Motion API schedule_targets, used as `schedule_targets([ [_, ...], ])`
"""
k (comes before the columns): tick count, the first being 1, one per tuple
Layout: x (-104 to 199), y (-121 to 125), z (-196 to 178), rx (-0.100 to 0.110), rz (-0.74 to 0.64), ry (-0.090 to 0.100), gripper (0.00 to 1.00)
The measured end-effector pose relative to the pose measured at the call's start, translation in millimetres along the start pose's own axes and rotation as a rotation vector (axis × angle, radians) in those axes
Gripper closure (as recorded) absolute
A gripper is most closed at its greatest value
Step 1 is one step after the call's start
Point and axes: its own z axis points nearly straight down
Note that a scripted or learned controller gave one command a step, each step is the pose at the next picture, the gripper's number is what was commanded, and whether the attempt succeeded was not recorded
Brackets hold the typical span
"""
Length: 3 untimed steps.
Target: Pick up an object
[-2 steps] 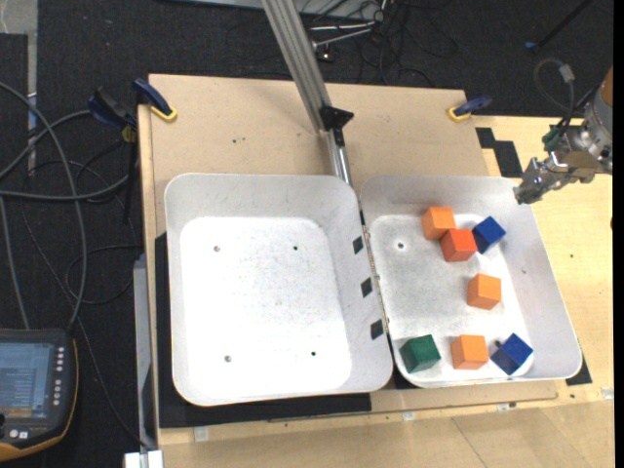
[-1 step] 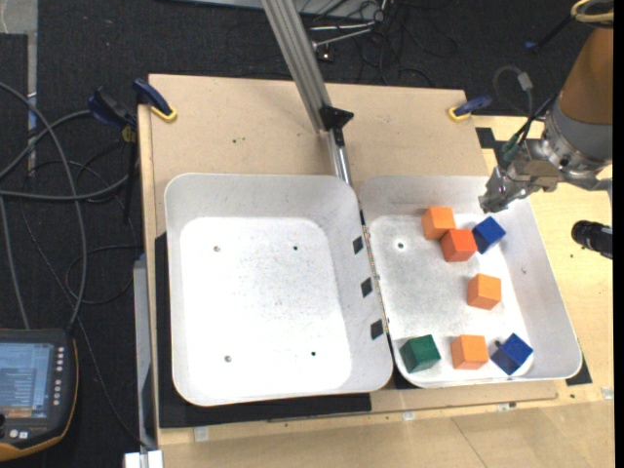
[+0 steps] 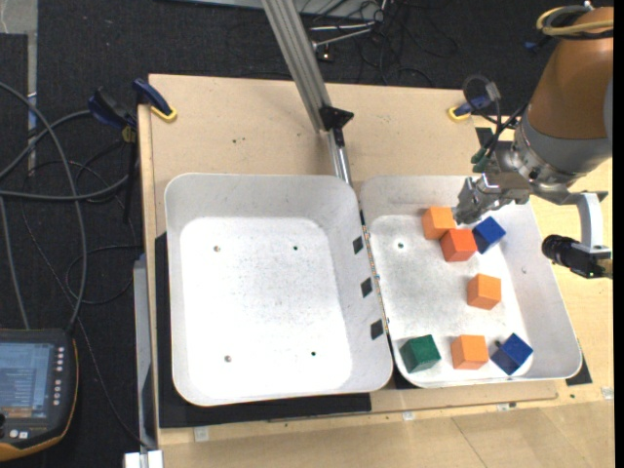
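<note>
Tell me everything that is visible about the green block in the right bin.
The green block is a small cube, dark green, with a matte look and flat faces; the material cannot be told. It sits on the floor of the right bin, at the near left corner, close to the bin's wall. It is turned a little against the bin's edges. Nothing touches it: the nearest orange block lies apart on its right. The gripper is far from it, at the far end of the bin.
</note>
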Motion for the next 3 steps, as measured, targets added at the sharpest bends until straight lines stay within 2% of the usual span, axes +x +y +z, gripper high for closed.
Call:
schedule_targets([
  [1, 48.7, -8.6, 14.0, 0.001, 0.001, 0.0, 1.0],
  [2, 100.5, -16.9, 8.1, 0.0, -0.001, 0.0, 1.0],
  [3, 149.0, -39.8, 19.8, 0.002, 0.0, 0.0, 1.0],
])
